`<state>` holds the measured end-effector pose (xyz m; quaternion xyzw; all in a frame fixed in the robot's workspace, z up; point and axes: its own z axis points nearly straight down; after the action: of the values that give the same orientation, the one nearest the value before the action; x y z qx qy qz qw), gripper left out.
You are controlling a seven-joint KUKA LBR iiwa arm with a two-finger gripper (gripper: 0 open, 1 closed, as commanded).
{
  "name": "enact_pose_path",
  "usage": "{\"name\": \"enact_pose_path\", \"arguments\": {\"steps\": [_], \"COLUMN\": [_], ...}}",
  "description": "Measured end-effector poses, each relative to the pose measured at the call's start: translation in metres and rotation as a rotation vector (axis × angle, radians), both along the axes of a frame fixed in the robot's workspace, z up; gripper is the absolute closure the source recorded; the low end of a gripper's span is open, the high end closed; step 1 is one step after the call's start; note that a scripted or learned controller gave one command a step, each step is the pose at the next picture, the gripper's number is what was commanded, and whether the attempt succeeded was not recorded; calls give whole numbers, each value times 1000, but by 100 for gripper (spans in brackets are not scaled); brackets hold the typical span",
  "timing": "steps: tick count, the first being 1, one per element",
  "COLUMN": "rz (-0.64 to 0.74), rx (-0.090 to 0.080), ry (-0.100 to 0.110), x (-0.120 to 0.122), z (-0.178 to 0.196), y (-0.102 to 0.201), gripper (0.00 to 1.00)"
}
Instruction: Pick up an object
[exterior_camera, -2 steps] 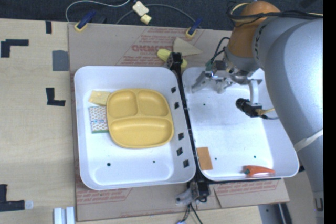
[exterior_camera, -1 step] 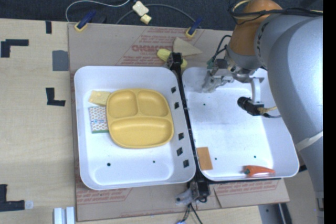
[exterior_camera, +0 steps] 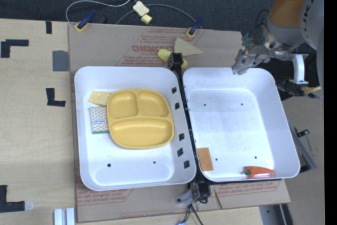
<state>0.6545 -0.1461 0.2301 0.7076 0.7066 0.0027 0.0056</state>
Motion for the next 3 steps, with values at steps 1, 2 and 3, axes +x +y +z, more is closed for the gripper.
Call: {"name": "enact_pose_path", "arguments": {"steps": [1,2,3], "rz": [2,6,3], "rx": [3,1,2], "ry": [13,9,10], "x": [-2,6,10], "z": [-10,-152,-145], "y": [2,44,50], "gripper": [0,0,0]}}
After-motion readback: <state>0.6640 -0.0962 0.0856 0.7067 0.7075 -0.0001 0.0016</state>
